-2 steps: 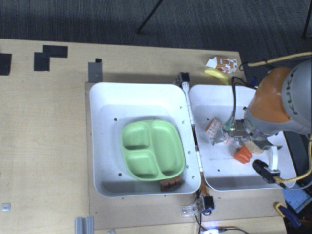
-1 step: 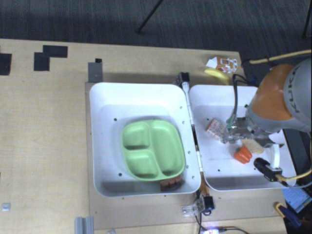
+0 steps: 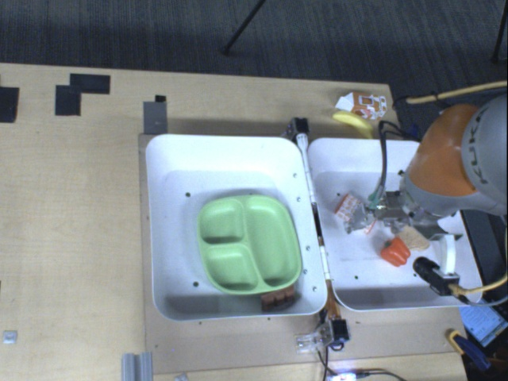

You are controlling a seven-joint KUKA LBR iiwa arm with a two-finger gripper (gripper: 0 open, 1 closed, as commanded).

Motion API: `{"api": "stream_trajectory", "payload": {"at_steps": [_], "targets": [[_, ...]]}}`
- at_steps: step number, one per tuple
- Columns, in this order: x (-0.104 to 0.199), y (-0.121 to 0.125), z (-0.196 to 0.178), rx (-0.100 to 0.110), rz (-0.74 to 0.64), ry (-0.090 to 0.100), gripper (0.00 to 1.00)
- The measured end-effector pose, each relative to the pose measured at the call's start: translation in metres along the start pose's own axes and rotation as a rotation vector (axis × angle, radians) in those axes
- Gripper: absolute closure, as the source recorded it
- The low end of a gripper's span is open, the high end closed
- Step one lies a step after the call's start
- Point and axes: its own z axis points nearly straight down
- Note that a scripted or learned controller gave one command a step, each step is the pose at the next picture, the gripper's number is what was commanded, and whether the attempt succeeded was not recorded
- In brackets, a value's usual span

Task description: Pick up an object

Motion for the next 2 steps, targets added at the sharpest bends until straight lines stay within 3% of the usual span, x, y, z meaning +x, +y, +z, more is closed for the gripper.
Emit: {"api": "stream_trajectory", "payload": {"at_steps": [1, 2], "targets": [[0.0006, 0.0016, -0.0106, -0.003, -0.002, 0.001, 1.0], [0.0006, 0.0015, -0.0106, -0.003, -0.002, 0.0, 0.0]]}}
